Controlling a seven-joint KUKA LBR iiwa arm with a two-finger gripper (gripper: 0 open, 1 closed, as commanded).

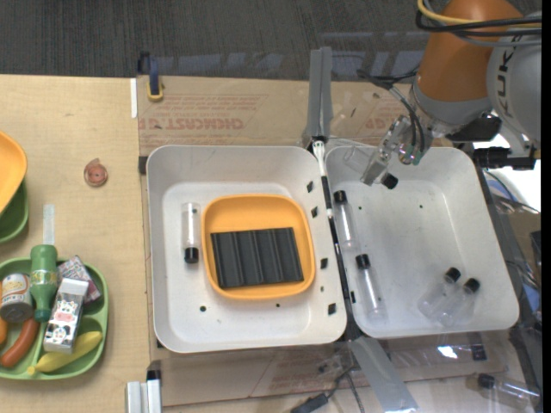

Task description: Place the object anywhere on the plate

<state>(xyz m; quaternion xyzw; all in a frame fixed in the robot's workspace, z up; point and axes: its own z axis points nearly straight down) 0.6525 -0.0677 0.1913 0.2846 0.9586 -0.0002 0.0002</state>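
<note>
- From the overhead camera, you see the gripper (389, 169) hanging over the far left part of the right bin (482, 231), below the arm's orange band (461, 41).
- You cannot tell how far its fingers are spread, and nothing is seen held between them.
- The clear vials lie in the right bin: two end to end along its left wall (343, 222) (367, 278), well nearer you than the gripper, and two black-capped ones (443, 295) in the near right corner, well apart from it.
- Another vial (190, 231) lies in the left bin (168, 317), just left of the plate.
- The orange plate (215, 222) sits in the middle of the left bin with a dark ribbed block (258, 258) on it, far left of the gripper.
</note>
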